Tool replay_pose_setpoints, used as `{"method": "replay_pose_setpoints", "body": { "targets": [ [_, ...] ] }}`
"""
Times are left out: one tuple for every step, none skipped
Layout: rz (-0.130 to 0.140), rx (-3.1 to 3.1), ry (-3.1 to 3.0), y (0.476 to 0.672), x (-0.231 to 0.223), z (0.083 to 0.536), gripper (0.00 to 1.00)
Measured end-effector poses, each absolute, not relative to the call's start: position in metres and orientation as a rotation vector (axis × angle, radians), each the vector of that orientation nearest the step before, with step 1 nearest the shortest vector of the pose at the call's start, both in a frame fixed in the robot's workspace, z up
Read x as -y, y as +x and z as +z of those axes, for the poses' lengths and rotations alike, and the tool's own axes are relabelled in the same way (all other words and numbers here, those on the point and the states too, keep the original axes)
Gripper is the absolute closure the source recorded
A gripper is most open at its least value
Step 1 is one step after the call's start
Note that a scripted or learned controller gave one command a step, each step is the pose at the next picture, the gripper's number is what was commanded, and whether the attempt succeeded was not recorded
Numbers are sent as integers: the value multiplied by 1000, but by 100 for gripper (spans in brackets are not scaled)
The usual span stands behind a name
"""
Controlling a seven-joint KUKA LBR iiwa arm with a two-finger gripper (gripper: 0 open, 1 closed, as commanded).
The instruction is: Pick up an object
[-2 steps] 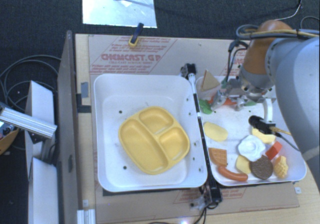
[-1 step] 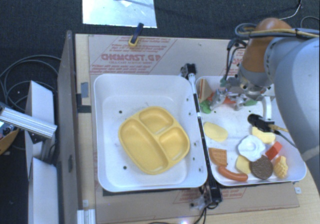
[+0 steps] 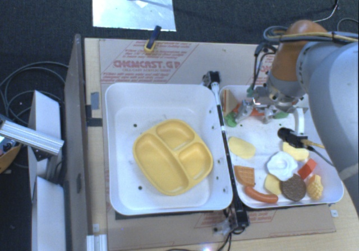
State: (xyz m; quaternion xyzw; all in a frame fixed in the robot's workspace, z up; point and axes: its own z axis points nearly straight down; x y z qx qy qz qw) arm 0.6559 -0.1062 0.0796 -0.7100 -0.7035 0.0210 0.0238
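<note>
Camera view: counter (image 3: 168, 59) carrying two shallow white bins side by side. Grey arm (image 3: 331, 87) in from the right, orange band above the wrist, bent over the far end of the right bin (image 3: 263, 135). Left bin (image 3: 120, 104) holding a yellow divided tray (image 3: 173, 156), flat, slightly skewed, roughly centred. Gripper (image 3: 261, 107) low over the far-left part of the right bin, near a sandwich wedge (image 3: 225, 100) and a green piece (image 3: 230, 120), both against the wall shared with the left bin. Gripper state: cannot tell from this angle, spread or pressed together not resolvable. Red-orange bits right at the gripper, too small to tell what. Pickable toy food all in the right bin, well clear of the gripper on the near side: fried egg (image 3: 282, 164) mid-right, brown cookie (image 3: 293, 188) touching its near edge, pale yellow slice (image 3: 241, 147) by the left wall, ribbed orange piece (image 3: 244, 174) just nearer than that, sausage (image 3: 261, 194) along the near rim, yellow chunk (image 3: 273, 184) between sausage and brown cookie, yellow block (image 3: 295, 152) beside the fried egg, red wedge (image 3: 307, 168) and corn cob (image 3: 315, 187) toward the near-right corner.
</note>
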Motion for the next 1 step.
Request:
{"method": "replay_pose_setpoints", "body": {
  "targets": [
    [61,2175,-2197,656,107,80,0]
  ]
}}
